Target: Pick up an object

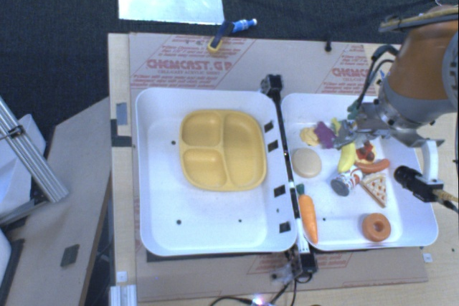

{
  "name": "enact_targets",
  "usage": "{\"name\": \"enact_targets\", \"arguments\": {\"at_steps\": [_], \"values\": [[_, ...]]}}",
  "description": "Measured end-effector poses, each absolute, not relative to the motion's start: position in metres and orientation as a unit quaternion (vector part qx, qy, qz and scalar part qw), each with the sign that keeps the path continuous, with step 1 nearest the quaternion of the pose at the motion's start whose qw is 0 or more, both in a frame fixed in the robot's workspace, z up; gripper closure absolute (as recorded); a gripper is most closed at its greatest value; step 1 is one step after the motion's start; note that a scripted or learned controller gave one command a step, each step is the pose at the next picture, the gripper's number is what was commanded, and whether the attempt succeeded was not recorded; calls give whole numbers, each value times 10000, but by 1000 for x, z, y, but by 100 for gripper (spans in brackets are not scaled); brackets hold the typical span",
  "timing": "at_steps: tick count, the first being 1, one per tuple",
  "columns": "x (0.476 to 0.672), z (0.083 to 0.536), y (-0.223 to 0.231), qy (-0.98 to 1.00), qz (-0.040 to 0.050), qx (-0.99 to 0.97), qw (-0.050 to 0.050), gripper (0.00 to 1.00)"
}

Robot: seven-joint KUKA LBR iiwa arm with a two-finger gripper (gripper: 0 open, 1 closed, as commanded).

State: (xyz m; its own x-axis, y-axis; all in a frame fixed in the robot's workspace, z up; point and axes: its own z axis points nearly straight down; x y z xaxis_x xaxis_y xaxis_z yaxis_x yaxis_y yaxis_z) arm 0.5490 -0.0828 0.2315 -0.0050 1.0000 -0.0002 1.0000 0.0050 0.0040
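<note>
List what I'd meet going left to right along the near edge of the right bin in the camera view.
Toy carrot → grey toy can lying on its side → toy donut. The pizza slice sits above the donut, so I leave it out.

Two white bins sit side by side: the left bin (154, 226) holds a pale yellow divided tray (222, 150), plain and unpatterned. In the right bin (423, 229), an orange carrot (308, 217) with a green top lies at seven o'clock, a brown-orange doughnut (376, 227) at five o'clock, and a cream-coloured egg (308, 163) at nine o'clock. Near the centre are a yellow banana (346, 157), a red-brown sausage (371, 166), and a tan pizza slice (375, 189) speckled red. A purple piece (323, 133) lies at ten o'clock. The arm (423, 72) is grey with an orange band. The bench board (186, 61) is tan with red lettering.
</note>
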Motion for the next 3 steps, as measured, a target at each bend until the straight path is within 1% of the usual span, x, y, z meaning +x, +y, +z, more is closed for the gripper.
{"name": "enact_targets", "arguments": {"at_steps": [1, 3], "values": [[546, 215, -84, 7077, 0, 7065, 5, 100], [545, 216, -79, 7079, 1, 7064, 6, 100]]}}
